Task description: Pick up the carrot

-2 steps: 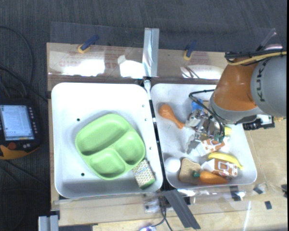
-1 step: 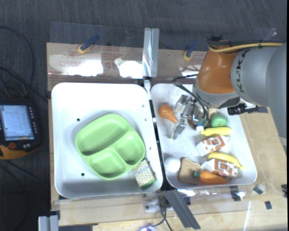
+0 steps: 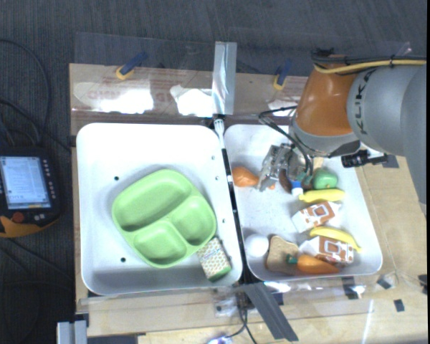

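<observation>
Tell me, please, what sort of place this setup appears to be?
Probably a robotics lab bench: a KUKA arm works over two white bins of toy food, with a teach pendant lying alongside.

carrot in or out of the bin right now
In. The carrot lies flat near the front wall of the right bin, beside the bread slice. The gripper is farther back in that bin, not on it.

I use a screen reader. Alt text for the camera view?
The gripper hovers in the right bin, beside an orange item at its left edge; the carrot lies by the near wall. A green plate sits in the left bin.
</observation>
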`<state>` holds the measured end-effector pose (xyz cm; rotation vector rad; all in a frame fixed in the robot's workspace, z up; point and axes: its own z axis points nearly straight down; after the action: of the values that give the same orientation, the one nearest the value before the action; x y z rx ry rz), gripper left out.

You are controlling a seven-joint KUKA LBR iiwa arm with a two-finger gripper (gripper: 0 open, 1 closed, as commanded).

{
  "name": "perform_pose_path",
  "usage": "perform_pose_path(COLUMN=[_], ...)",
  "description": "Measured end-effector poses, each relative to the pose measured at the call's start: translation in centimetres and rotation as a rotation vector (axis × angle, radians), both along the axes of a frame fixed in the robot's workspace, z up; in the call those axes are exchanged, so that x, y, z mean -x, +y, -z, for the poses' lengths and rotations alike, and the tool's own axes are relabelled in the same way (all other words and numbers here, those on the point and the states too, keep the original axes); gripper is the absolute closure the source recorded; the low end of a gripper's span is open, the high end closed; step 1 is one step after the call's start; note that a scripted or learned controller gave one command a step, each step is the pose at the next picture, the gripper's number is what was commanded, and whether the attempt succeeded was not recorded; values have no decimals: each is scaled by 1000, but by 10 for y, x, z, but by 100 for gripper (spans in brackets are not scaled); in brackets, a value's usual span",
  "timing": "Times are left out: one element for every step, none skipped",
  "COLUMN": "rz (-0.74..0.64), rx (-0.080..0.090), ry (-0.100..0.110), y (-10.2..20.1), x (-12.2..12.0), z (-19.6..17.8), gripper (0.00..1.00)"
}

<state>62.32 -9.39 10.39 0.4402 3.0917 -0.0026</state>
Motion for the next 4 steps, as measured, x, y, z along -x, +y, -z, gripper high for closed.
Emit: perform_pose_path(rz=[-70, -198, -613, -1033], rx=[-2, 2, 1, 3], ry=[2, 4, 19, 19], y=[51, 8, -35, 10], x=[19, 36, 15, 78], z=[-124, -259, -205, -135], gripper=[100, 100, 100, 100])
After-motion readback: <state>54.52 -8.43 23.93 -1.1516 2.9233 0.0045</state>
